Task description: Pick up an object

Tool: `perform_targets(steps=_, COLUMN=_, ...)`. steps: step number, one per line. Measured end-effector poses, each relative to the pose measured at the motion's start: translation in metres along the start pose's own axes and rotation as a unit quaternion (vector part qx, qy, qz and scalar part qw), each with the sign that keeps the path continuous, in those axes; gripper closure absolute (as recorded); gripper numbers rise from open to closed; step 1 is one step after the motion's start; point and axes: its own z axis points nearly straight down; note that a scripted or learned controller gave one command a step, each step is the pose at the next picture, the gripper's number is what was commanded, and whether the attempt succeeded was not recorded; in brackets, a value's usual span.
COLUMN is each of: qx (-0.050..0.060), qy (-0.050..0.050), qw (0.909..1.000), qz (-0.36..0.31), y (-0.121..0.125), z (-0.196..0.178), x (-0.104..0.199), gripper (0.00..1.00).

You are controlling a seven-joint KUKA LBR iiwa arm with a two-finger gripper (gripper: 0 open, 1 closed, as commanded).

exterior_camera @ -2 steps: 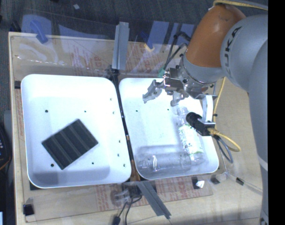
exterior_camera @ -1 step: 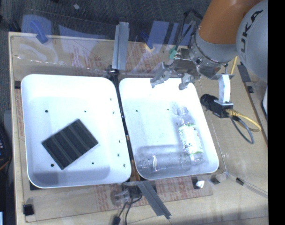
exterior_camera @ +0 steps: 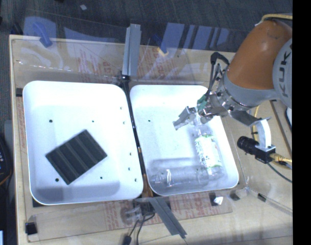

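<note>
On the pale bench (exterior_camera: 68, 60) carrying two white bins, the right bin (exterior_camera: 145, 137) lies under the claw (exterior_camera: 188, 117), whose jaw state I cannot tell, poised just above the labelled clear bottle (exterior_camera: 207, 152), probably the intended pick, with a second bottle (exterior_camera: 178, 175) beyond.

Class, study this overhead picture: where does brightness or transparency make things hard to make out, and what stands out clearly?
In the camera view, the white bins are overexposed, so the clear plastic bottles in the right bin nearly vanish; only highlights and a green-printed label mark them. The dark ribbed slab contrasts sharply. The gripper looks slightly blurred.
</note>
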Motion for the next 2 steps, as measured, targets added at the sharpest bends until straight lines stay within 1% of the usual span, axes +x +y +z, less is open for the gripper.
perform_targets(steps=1, qx=0.001, qy=0.001, qw=0.9996, qz=-0.028, y=0.016, z=0.043, x=-0.044, gripper=0.0)
perform_targets(steps=2, qx=0.002, qy=0.001, qw=1.0, qz=-0.009, y=0.032, z=0.091, x=-0.075, gripper=0.0)
